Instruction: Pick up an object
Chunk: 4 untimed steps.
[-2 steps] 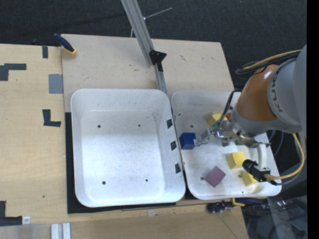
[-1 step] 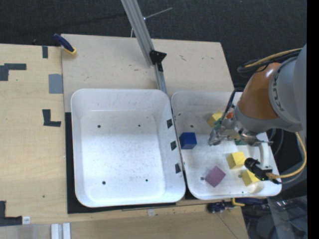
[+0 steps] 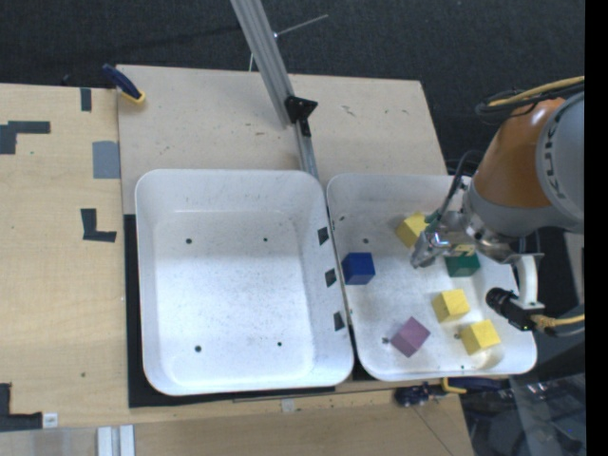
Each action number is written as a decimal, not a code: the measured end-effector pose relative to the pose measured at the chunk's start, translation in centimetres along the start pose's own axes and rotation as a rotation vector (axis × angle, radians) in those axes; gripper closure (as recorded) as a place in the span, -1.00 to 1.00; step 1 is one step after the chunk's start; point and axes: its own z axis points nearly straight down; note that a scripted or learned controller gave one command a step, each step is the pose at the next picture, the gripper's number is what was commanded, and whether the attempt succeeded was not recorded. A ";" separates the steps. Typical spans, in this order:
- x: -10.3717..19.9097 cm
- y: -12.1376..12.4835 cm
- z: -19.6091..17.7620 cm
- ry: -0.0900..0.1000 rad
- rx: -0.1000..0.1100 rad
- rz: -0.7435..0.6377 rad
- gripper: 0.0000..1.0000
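We found the gripper (image 3: pixel 432 250) low in the right bin (image 3: pixel 380 193) between a yellow cube (image 3: pixel 411 228) and a green block (image 3: pixel 463 265), presumably positioned for a pick; its opening and any hold could not be told.

No text, label, brand, number or sign can be read anywhere in the camera view. The two bins (image 3: pixel 152 193) are plain white with only dark specks, the blocks (image 3: pixel 358 268) show bare coloured faces, and the arm (image 3: pixel 532 174) carries no legible marking. The dark and grey tape pieces (image 3: pixel 104 160) on the bench (image 3: pixel 57 283) are blank shapes, not letters.
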 end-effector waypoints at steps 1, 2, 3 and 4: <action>0.2 0.2 -6.3 0.000 -0.003 -0.002 1.00; 0.2 0.4 -11.6 -0.001 -0.003 -0.002 1.00; 5.3 2.8 -9.7 0.002 0.004 -0.006 1.00; 11.1 4.3 -9.3 0.002 0.003 -0.007 1.00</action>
